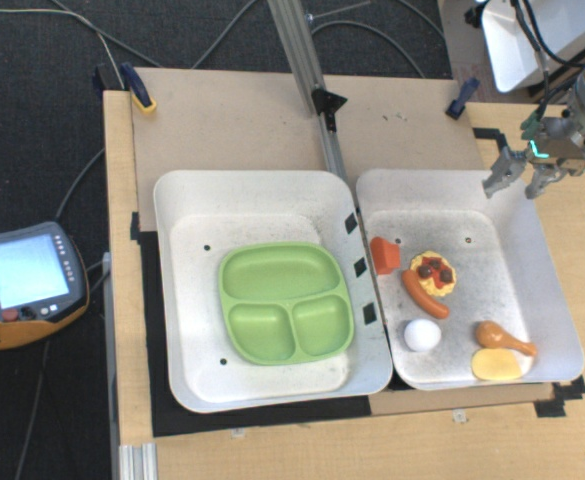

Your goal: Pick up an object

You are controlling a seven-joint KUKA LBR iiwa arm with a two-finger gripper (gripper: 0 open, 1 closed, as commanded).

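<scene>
We begin with the gripper (523,175) spread and carrying nothing, poised over the upper right corner of the right bin (557,298), its two fingers pointing down and apart from everything in the bin. All candidate objects lie in this bin's lower half: an orange block (385,255) against the left wall, a sausage (424,292) lying at a slant and touching a small pizza piece (435,272), a white ball (422,335) below them, and a chicken drumstick (503,338) just above a yellow piece (498,366) near the lower right corner. The left bin (187,368) holds only a green divided plate (286,301) (not a practical target for two fingers).

We judge the approach phase to be in hand — no object is selected yet by position.

To do this step well, we recommend:

1. Choose an isolated object. The ball stands clear of its neighbours, though it may roll; the drumstick offers a narrow neck.
2. Avoid the sausage–pizza pair, since the fingers could catch both.
3. Align the finger gap across the object's short axis before descending.
4. Keep clear of the bin walls — the block sits too close to one.
</scene>
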